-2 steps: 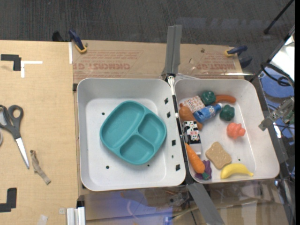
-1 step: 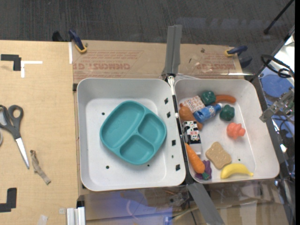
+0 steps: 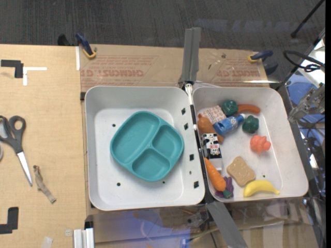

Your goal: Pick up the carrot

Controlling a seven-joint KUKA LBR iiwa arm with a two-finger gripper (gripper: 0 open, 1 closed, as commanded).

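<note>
The carrot (image 3: pixel 214 173) is a small orange toy lying along the left wall of the right bin (image 3: pixel 289 138), near its front corner, with its tip pointing to the back. A purple piece (image 3: pixel 226 192) lies at its thick end. A slice of toast (image 3: pixel 241 170) is just to its right, and a black-and-white carton (image 3: pixel 210 144) just behind it. My gripper (image 3: pixel 306 105) is a grey metal shape outside the bin's right rim, far from the carrot. Nothing is visibly held in it.
The right bin also holds a yellow banana (image 3: pixel 261 188), a pink-orange fruit (image 3: pixel 260 143), a blue bottle (image 3: pixel 228 124), green pieces (image 3: pixel 251 123) and an orange-red stick (image 3: pixel 249 108). A teal divided plate (image 3: pixel 147 145) lies in the left bin. Scissors (image 3: pixel 16 141) lie on the bench at left.
</note>
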